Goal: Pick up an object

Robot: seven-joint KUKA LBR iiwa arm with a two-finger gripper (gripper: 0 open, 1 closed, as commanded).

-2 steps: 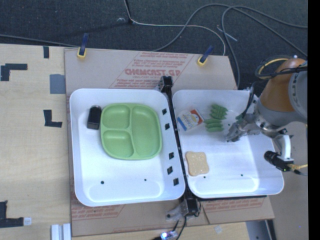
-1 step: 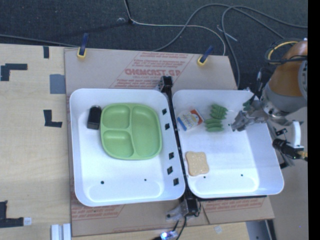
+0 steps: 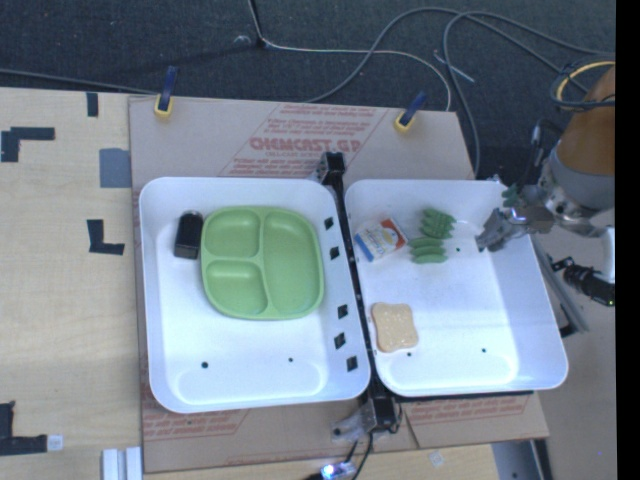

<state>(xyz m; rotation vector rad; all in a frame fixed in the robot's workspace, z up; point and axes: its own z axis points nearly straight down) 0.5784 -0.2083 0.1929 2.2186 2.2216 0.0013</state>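
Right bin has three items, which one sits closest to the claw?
The green pea pods, at the bin's far side, sit closest to the claw. The small packet lies further left by the divider, and the bread slice sits toward the near edge.

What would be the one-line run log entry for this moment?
gripper: right bin's right edge | holding: nothing seen | green object: apart

Colours across the two white bins

Left bin (image 3: pixel 160 298): pale green divided plate (image 3: pixel 263 263), black block (image 3: pixel 188 235) at its 9 o'clock. Right bin (image 3: pixel 520 348): green ridged piece (image 3: pixel 432 236), tan toast slice (image 3: pixel 394 327), white-red-blue packet (image 3: pixel 379 239).
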